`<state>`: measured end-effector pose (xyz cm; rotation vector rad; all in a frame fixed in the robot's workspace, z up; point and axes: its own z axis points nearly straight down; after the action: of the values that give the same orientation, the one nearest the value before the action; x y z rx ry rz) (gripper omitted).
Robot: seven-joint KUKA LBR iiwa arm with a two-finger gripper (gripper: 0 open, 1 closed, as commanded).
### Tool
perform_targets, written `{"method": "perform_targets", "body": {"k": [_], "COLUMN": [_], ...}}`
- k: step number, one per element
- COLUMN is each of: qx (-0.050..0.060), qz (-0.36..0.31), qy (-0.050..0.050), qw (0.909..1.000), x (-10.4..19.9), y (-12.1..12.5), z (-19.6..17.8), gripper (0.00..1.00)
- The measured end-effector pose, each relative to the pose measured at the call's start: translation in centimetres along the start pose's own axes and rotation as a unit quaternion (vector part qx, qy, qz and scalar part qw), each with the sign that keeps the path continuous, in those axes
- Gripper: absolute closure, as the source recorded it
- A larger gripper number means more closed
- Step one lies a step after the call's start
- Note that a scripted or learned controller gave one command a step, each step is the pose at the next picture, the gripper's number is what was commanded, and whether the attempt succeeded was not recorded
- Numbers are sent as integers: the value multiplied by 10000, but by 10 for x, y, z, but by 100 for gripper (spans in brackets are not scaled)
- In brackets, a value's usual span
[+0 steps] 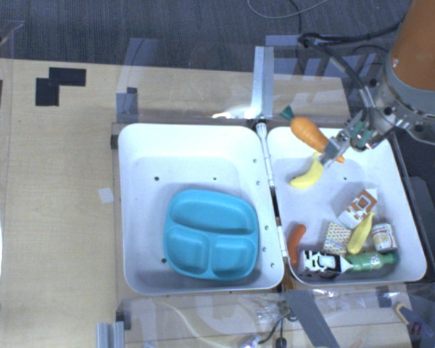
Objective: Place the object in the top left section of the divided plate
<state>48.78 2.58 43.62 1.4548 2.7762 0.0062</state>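
In the right bin (399,187), end effector (332,151) grasping curved yellow banana (308,175), smooth blue divided plate (210,233) left.

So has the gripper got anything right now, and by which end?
Cannot be told. The gripper is right at the small yellow banana's upper tip, beside the carrot, but its fingers are too blurred.

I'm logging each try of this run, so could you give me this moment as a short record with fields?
left bin: holds the blue divided plate, all sections bare
right bin: carrot, yellow banana, red sausage, small cartons and other toy food at the near end
gripper: over the right bin, tips at the carrot and banana
grasp: cannot tell
task state: nothing on the plate yet
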Motion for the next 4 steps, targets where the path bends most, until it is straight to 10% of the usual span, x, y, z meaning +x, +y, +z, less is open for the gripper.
{"method": "perform_targets", "body": {"k": [1,3,4], "qx": [9,0,1], "qz": [1696,-190,255], "qy": [9,3,8], "qw": [9855,9998,9997], "x": [43,20,36], "y": [29,14,41], "z": [1,0,0], "gripper": [100,100,100]}}
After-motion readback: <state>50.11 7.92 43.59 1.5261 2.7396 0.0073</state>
